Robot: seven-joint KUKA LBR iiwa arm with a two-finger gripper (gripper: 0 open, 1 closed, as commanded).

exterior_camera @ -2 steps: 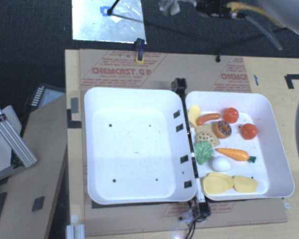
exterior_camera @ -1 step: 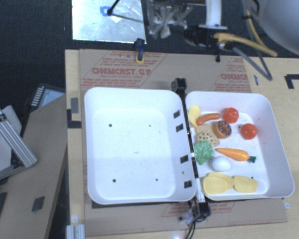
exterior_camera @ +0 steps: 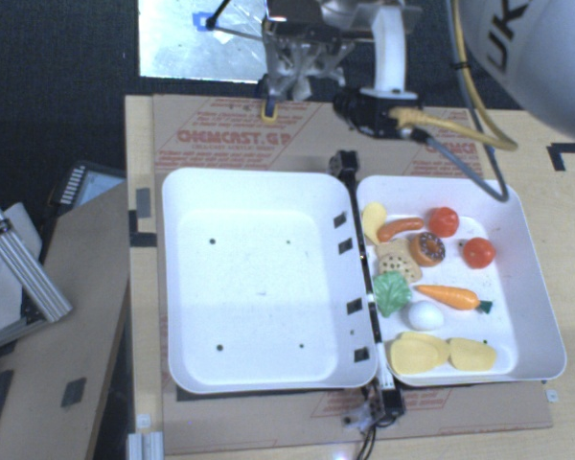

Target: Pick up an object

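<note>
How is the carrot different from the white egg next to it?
The carrot is orange with a dark green tip; the egg is plain white. The carrot is long and pointed, lying almost sideways across the bin; the egg is short and rounded. The carrot looks longer than the egg. Both lie in the right bin, close together, near the green lettuce.

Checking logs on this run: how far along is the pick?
Done: nothing visibly picked. The toy food, including the carrot, white egg and two tomatoes, all lies in the right bin. In hand: the gripper sits high beyond the bins' far edge, over the cardboard sheet, with no object seen in it. Left: move over the right bin, descend, grasp an item and lift.
</note>
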